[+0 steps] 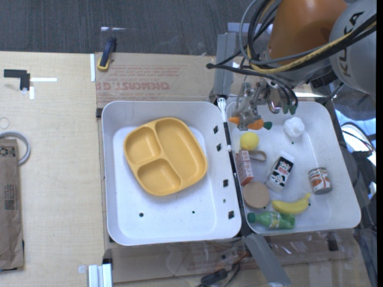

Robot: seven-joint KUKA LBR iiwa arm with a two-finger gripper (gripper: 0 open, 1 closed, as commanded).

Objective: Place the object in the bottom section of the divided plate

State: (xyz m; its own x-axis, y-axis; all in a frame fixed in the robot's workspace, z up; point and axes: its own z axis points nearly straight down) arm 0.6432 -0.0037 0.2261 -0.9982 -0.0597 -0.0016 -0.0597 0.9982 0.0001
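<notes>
The yellow divided plate [166, 155] lies in the left white bin [119, 220]; its small bottom section [158, 177] faces the front and holds nothing. My gripper [249, 111] hangs over the back left corner of the right bin [341, 160], just above an orange toy carrot [254, 124] with a green tip. The wrist and cables hide the gripper's tips. A yellow lemon [249, 140] sits right in front of the carrot.
The right bin also holds a white lump [293, 127], a red packet [244, 167], a black-and-white carton [279, 172], a small can [319, 180], a brown disc [256, 195], a banana [291, 205] and a green bottle [272, 220].
</notes>
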